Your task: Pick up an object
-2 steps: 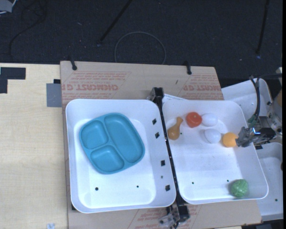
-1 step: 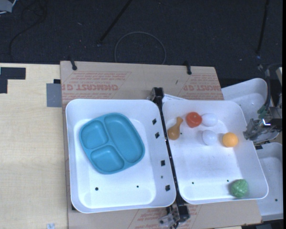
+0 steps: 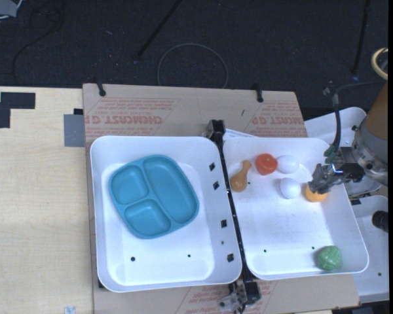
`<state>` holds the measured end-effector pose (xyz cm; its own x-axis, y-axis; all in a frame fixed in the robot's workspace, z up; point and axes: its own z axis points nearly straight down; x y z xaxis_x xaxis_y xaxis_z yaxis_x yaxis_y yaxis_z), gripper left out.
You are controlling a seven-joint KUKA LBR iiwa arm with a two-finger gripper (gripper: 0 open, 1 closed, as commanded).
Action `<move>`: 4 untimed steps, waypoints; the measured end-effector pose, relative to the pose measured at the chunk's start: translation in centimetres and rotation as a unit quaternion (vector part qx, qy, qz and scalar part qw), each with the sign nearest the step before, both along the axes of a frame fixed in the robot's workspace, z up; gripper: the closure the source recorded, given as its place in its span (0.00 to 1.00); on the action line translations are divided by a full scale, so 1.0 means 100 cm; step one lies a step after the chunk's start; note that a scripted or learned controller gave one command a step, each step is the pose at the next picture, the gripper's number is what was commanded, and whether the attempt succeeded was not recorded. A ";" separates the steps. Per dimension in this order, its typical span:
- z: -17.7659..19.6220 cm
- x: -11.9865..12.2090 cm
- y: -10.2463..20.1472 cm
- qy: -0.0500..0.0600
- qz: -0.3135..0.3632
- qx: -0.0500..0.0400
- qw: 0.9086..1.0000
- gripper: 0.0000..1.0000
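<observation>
The tool sits right over the orange piece by the right bin's edge. Honestly can't tell its grip state.

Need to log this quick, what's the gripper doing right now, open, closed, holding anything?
Gripper: low over the orange object in the right bin; open or closed cannot be told, and no grasp shows.

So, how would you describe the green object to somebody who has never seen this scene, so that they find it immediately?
Look at the right white bin, the one next to the bin that holds the blue divided plate. Go to its near right corner, where the green ball-like object lies alone. It is the one green thing, well apart from the orange, red and white items grouped at the far side.
</observation>
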<state>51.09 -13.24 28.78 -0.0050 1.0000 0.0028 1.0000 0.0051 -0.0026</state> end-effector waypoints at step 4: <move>-0.044 -0.004 0.204 0.002 -0.001 -0.001 1.000 1.00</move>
